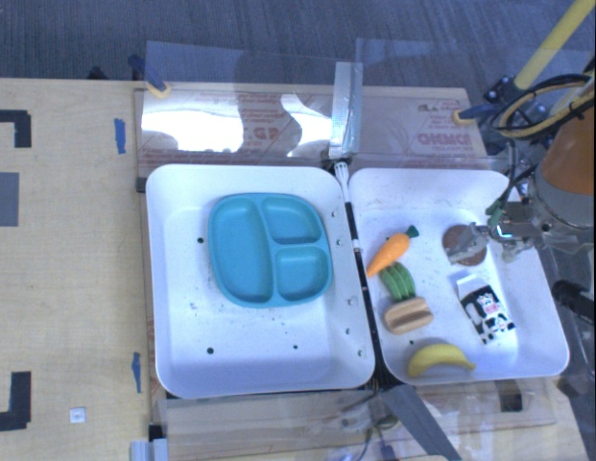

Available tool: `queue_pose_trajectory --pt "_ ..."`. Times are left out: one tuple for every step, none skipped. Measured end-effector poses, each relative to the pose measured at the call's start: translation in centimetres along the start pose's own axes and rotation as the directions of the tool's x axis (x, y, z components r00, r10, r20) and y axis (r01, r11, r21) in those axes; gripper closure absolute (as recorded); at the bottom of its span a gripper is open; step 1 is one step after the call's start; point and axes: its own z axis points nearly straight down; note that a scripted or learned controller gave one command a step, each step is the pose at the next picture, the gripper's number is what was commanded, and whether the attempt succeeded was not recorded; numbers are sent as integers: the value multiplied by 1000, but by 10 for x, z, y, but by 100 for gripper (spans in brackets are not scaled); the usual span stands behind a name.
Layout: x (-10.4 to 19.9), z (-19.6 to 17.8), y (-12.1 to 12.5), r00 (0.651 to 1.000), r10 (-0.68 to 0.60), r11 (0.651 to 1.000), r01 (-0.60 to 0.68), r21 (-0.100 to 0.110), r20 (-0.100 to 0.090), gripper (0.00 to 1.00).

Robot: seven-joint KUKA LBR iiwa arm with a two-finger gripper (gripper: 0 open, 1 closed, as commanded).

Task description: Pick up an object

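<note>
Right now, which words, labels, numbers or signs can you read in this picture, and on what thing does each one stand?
No text can be read with certainty.
Red print on the clear panel behind the right bin: mirrored and blurred, unreadable.
Fainter red print on the clear panel behind the left bin: lost in glare.
Black and white packet in the right bin: printing too small to read.

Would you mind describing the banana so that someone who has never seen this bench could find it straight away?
Start with the right-hand white bin, the one that holds the loose toy foods rather than the blue divided plate. Go to its near edge, below the small bun. The banana lies there: the one yellow, curved piece, unlike the orange carrot and the green vegetable farther back.
</note>
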Motion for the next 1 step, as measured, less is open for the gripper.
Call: queue_pose_trajectory --pt "-36 103 -9 1000 -14 1000 14 -8 4 0"
